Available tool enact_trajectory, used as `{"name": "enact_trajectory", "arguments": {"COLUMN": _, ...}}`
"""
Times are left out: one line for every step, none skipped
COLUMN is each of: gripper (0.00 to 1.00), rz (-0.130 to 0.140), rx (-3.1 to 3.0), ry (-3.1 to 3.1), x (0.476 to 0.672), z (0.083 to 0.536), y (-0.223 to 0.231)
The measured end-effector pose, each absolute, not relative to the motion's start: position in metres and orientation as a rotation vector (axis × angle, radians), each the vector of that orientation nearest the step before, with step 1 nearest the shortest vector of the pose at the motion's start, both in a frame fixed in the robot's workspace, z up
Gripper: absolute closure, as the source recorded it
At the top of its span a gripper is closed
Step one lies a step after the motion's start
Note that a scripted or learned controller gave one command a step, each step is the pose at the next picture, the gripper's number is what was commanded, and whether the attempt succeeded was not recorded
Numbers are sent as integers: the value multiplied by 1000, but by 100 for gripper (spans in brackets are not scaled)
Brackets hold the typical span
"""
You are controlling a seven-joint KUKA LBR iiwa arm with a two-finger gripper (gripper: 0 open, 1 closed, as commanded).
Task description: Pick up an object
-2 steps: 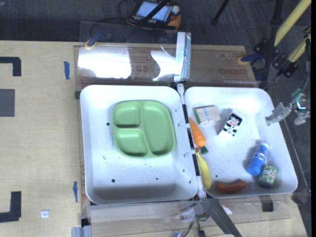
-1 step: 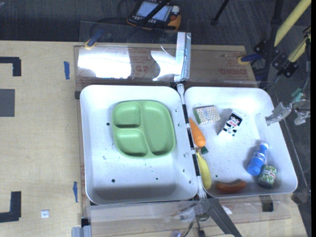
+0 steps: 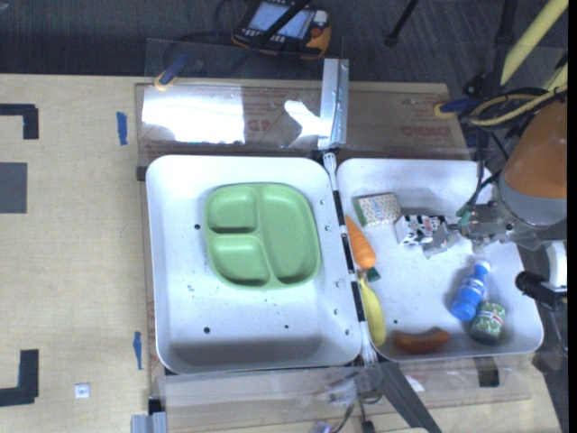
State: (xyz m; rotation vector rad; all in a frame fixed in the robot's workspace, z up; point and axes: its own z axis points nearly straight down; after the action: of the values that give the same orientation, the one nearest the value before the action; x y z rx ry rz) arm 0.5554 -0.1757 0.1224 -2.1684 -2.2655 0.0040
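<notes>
Saw left bin [image 3: 171,269] well left of tool, green divided plate [image 3: 262,234] inside. Right bin [image 3: 424,174] under tool. Tool [image 3: 431,234] low over right bin's middle, by small black-and-white item [image 3: 413,230]; grip state I couldn't tell. Blue bottle [image 3: 471,290] just below-right of tool. Carrot [image 3: 361,246] to tool's left. Banana [image 3: 371,308], sausage [image 3: 420,339] below.

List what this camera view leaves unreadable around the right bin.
- Two-finger gripper: small and blurred over the right white bin; open or shut cannot be told.
- Small patterned box: print too small to read.
- Dark green can: label blurred, partly behind the blue plastic bottle.
</notes>
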Motion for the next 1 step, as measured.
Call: {"name": "enact_trajectory", "arguments": {"gripper": 0, "rz": -8, "rx": -2225, "ry": -2209, "x": 526, "z": 91, "y": -201}}
